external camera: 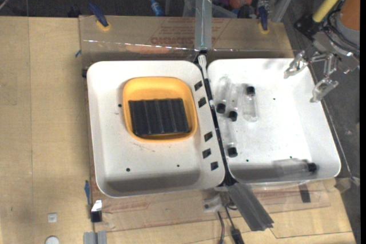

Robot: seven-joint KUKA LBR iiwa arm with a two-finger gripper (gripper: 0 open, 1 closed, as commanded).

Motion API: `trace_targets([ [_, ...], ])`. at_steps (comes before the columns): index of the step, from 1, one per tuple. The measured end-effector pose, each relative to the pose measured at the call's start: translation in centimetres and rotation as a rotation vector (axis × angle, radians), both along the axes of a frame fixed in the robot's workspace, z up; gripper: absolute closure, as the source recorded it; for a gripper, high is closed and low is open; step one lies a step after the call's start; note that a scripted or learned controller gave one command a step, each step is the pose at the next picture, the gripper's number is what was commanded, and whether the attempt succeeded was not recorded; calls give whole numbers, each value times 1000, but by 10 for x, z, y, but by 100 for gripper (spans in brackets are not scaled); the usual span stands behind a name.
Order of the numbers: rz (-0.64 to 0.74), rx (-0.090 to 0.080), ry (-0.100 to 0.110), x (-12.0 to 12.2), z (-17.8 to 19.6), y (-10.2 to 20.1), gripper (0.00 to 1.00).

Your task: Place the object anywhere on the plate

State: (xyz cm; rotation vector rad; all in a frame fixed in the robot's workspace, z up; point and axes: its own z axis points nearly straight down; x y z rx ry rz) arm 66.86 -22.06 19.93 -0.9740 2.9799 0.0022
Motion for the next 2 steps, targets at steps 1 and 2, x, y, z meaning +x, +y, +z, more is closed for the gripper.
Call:
trace_targets([
  [1, 275, -3, -5, 0, 17, 0, 0],
  [2, 584, -4, -6, 0, 31, 16, 0],
])
